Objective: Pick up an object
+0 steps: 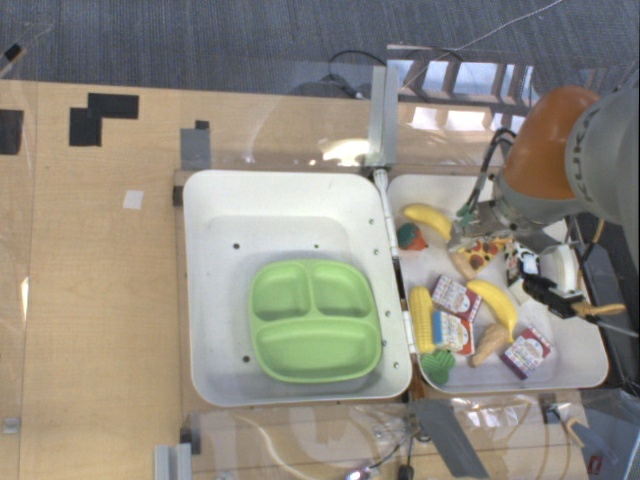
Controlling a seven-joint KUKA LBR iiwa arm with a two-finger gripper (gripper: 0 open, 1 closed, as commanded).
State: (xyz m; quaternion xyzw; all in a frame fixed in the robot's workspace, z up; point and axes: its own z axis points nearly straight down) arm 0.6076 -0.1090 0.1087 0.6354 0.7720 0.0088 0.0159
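Camera view, looking down: the arm comes in from the right and hangs over the upper part of the right bin, with the gripper low among the toys. I cannot tell how the gripper is set, because the wrist and cables hide its tips.

Directly under it, touching or nearly so, lies a pizza-slice toy, tan with red spots, its point toward the bin's lower left. Just to the left, a yellow banana lies slantwise, next to a small red-and-green strawberry-like toy. A second banana lies below.

The left bin holds a green divided plate.

My judgement: the pizza slice is the nearest candidate.
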